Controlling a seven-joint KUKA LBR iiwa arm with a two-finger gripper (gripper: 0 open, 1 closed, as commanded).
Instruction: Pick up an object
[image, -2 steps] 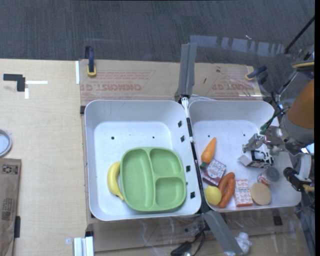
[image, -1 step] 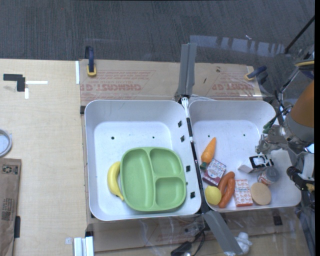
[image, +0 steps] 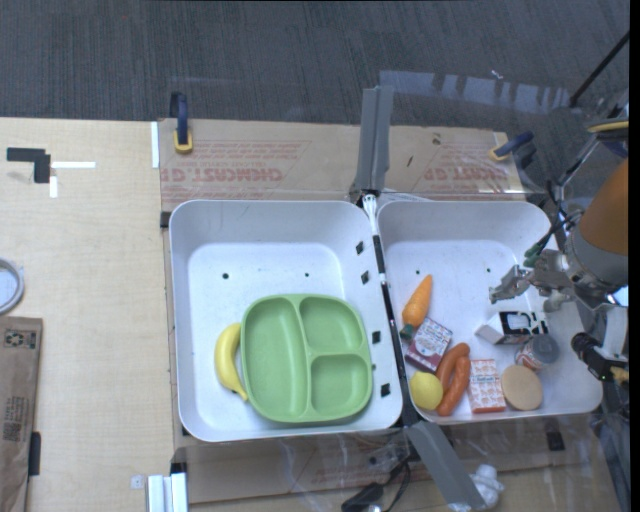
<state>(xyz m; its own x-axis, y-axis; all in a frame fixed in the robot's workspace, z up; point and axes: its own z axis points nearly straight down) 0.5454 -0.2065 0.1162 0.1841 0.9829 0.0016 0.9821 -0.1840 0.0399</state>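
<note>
The bench (image: 90, 300) carries two white bins side by side, and I take the right bin (image: 470, 225) as my landmark. To its left sits the left bin (image: 200, 250), touching it along the shared wall; that one holds a green divided plate (image: 303, 357) with a banana (image: 229, 362) tucked against the plate's far side from my landmark.

My arm (image: 610, 215) reaches over the right bin's right edge. My jaws (image: 520, 283) hang above the right part of its floor, near the back, and I cannot tell from here how wide they stand; nothing shows between them.

The candidates all lie in the right bin's front half. A carrot (image: 418, 299) is near the dividing wall, with a small dark red packet (image: 429, 342) just in front of it. Toward the front wall lie a sausage (image: 454, 377), a lemon (image: 426, 390) touching it, a small red and white carton (image: 486, 385) and a round tan cookie (image: 522, 388). A black and white card (image: 521, 323) lies just in front of my jaws.

As I judge it, the pick is not yet done: everything rests on the floor, so choosing, descending, closing and lifting remain.
</note>
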